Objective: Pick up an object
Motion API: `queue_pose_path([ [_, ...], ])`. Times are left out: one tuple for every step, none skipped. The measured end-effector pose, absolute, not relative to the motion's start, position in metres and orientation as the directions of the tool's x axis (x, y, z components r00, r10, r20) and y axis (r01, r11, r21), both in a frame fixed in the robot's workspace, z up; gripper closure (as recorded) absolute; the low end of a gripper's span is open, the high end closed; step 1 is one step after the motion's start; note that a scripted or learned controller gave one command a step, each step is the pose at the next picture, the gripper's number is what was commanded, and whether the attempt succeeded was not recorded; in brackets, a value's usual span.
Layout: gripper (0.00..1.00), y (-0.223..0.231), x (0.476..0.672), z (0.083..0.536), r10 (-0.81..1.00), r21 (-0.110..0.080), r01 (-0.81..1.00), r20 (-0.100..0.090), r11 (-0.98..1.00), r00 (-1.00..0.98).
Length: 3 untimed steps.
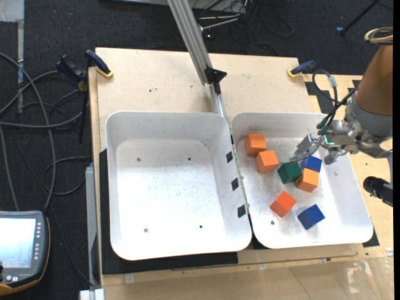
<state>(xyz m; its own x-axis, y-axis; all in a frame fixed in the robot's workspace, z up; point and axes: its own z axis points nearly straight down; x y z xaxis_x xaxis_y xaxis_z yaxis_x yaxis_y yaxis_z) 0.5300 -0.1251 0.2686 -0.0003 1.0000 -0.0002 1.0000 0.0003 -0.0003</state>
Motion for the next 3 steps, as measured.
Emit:
queue_pose_path([
  [0.00, -0.126, 0.537, 0.222, 1.000, -0.004, 1.000, 0.000, 0.000, 0.000],
  [0.00, -0.130, 0.528, 0.173, 1.000, -0.006, 1.000, 0.001, -0.001, 0.002],
  [0.00, -0.120, 0.532, 0.117, 1.000, -0.005, 1.000, 0.001, 0.000, 0.000],
])
